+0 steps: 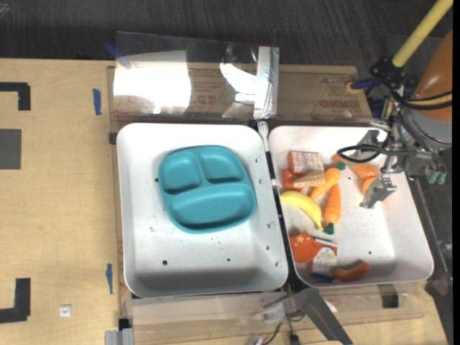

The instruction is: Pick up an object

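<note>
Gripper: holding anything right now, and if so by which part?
Cannot be told. The gripper hangs over the right bin, with an orange piece right beside it, but the view is too small to show whether that piece sits between its jaws.

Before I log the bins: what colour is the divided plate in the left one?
Teal blue plate, seen in the camera view.

You were looking at a robotics lab bench, not a home or a kitchen. The wooden benchtop (57,192) carried black corner markings and bits of blue tape (96,100), the sort used to fix positions. Two shallow white bins (136,250) sat side by side against a clear plastic screen (187,85) patched with silver tape. Plastic toy food (316,192) lay in the right bin, a teal divided plate (207,187) in the left, and loose cables (374,146) ran at the right.
</note>
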Available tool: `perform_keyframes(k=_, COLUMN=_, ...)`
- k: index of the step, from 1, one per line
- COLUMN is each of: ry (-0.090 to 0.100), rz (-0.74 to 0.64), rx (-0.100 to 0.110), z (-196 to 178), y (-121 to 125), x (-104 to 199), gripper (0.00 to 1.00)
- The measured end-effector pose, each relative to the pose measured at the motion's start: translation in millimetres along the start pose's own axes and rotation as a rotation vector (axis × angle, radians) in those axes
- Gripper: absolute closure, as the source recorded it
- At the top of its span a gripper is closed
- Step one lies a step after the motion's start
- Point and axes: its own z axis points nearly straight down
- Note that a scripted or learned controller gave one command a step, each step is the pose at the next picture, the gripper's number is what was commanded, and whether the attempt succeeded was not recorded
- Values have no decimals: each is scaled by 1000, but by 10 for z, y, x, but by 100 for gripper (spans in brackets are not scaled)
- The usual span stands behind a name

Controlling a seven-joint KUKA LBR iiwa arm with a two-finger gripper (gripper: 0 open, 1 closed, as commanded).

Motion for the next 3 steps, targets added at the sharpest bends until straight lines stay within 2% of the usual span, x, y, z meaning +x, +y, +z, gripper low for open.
perform_keyframes(k=1, ry=-6, rz=309, rx=0, z=1582, y=-121, x=98, gripper=0)
perform_keyframes(k=2, ry=-7, rz=345, rx=0, z=1572, y=357, x=421, gripper=0)
perform_keyframes(k=3, ry=-9, rz=369, rx=-2, z=1571, y=224, x=512, gripper=0)
